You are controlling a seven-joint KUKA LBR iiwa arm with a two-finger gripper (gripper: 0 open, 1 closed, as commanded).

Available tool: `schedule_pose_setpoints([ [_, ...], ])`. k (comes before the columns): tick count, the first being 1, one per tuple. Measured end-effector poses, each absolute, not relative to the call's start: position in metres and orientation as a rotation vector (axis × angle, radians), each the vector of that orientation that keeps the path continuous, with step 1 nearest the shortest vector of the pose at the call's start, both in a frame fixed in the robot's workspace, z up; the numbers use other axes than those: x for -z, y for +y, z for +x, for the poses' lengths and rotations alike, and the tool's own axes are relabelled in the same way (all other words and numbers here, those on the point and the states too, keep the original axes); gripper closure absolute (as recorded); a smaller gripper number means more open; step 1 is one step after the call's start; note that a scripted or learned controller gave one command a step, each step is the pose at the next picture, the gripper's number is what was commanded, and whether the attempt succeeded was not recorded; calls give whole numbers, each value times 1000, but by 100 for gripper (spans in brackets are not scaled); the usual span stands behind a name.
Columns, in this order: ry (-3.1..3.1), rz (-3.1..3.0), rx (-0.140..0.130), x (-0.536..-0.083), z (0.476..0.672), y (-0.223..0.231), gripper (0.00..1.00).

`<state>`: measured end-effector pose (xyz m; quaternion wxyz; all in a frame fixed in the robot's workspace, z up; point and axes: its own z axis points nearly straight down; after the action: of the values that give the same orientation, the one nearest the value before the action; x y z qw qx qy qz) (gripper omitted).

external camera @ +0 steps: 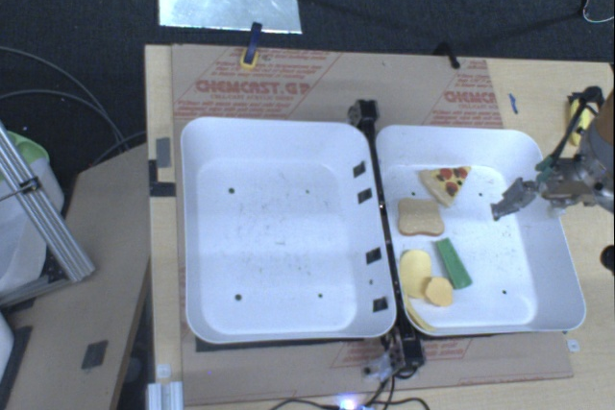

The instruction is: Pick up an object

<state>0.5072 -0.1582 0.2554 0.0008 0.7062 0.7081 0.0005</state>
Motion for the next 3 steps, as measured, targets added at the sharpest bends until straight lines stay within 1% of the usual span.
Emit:
schedule_pose_setpoints([
  [1,2234,2229,10,-92,482,-132,0],
  [2,2233,2214,-3,-85,494,-80,0],
  [3,2223,2218,-6,-97,495,-83,100],
])
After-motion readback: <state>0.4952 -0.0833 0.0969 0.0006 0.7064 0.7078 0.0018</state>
